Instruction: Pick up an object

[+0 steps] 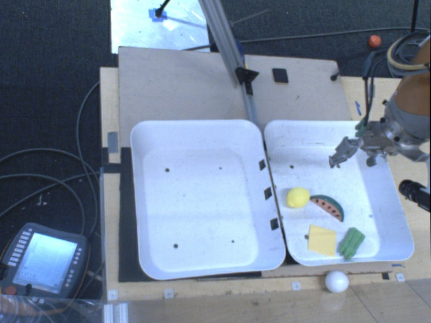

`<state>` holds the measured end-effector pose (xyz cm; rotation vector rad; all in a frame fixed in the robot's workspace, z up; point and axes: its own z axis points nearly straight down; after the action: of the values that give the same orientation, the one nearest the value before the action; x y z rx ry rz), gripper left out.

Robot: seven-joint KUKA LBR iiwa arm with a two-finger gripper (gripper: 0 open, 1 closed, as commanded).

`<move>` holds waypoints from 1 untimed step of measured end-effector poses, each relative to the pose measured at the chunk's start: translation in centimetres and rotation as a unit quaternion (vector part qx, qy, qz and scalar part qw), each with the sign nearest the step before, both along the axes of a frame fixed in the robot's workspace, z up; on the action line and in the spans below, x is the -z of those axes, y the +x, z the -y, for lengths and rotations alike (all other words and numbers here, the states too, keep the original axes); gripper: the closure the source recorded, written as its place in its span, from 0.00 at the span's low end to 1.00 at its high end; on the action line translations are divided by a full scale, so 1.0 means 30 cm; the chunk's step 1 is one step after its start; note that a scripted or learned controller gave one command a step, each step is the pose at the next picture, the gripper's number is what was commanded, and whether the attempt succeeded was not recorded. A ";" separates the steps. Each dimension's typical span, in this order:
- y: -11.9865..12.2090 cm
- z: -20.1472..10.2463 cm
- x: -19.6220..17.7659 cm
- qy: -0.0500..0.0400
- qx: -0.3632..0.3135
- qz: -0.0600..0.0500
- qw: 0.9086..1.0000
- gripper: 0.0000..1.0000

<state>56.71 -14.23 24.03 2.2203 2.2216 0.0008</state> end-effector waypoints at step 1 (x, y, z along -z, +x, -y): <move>-0.228 0.151 0.326 0.000 0.003 -0.004 1.000 0.00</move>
<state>49.89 -18.77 14.24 2.2306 2.2191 -0.0068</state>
